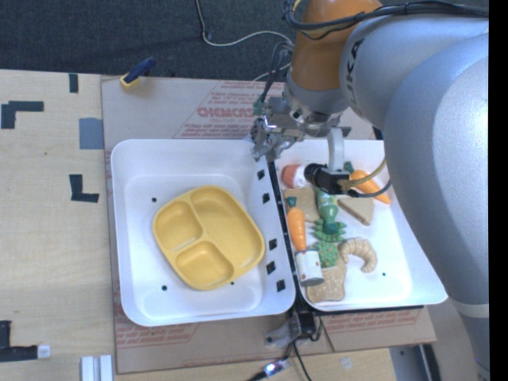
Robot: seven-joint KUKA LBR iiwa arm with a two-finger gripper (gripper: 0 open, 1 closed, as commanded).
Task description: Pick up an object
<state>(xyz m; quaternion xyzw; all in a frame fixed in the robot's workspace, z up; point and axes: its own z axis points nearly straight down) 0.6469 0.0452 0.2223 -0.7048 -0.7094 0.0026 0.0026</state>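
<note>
Biggest by far: grey arm (413, 70), smooth and rounded, orange band above the wrist, in from the right and over the far end of the right bin.

Underneath, a pale wooden bench (48, 213) marked with black tape pieces (24, 113), and on it a sheet of printed brown cardboard (182, 109). Beyond the far edge, dark carpet (95, 14).

On the cardboard, side by side with rims touching, two shallow white plastic bins: left bin (127, 173) and right bin (405, 268).

Flat on the left bin's floor, a yellow plate (208, 236), rounded at the corners, moulded into three compartments.

Over the far end of the shared rim, the gripper (266, 143), bare metal, pointing down; open or closed, cannot tell.

In the right bin, crowded toward the divider side, toy food:
- at the near end, a flat speckled bread slice (327, 286), with a small white can (309, 268) on its far edge;
- just right of the can, a tan, curved croissant (361, 252);
- beside the divider, a toy carrot (296, 230), glossy orange, long axis near-to-far along the divider; pointed end hard to tell;
- right of it, a green leafy piece (327, 221);
- farther back, a pale sandwich wedge (357, 209) and a second carrot (371, 185), lying across the bin.

On the cardboard's far left corner, a small blue-and-yellow tool (136, 71).
</note>
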